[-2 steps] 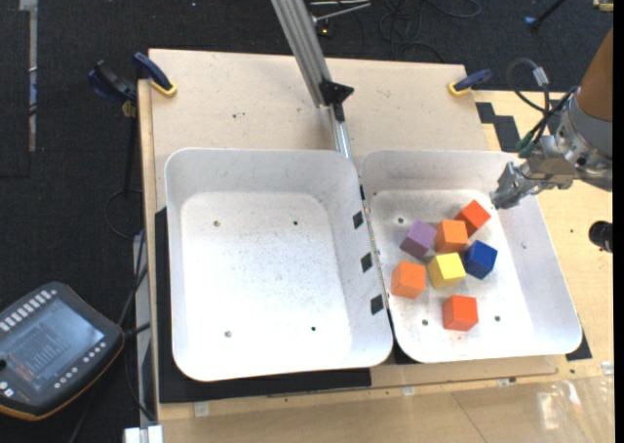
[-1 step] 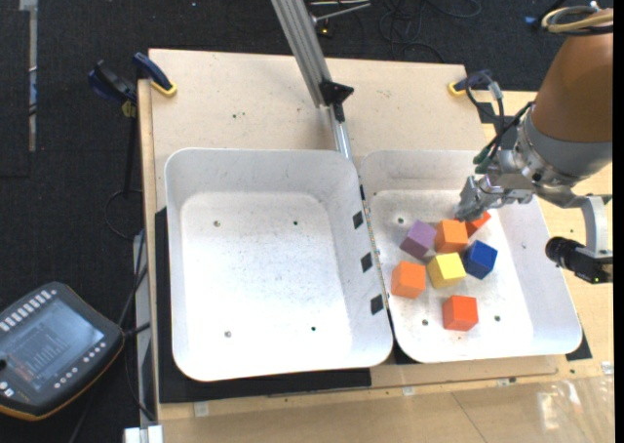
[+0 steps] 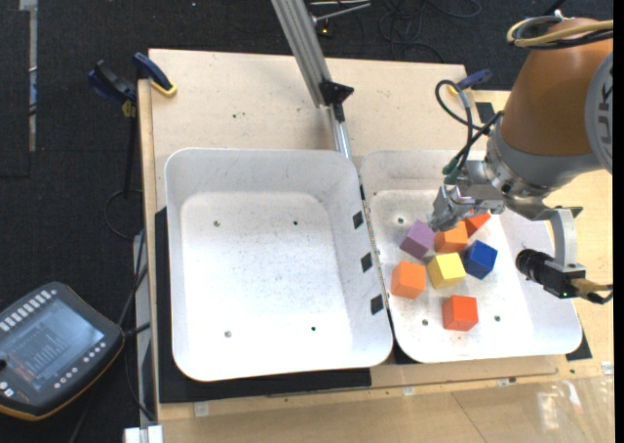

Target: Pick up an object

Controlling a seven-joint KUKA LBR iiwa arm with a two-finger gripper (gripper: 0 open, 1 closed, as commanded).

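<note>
Here, end effector (image 3: 450,220) sits low among 6 crowded blocks (image 3: 444,267)

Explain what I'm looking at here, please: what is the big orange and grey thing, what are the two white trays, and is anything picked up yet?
This is one camera fixed above a bench, looking down at a slant. The orange and grey shape at the right is a robot arm. Its tool is lowered into the right bin, over a cluster of small blocks: a purple block, a yellow block, a blue block, two orange blocks and a red-orange block. More orange pieces sit partly hidden under the tool. The left bin is beside it. I cannot tell whether the tool grips anything.
</note>
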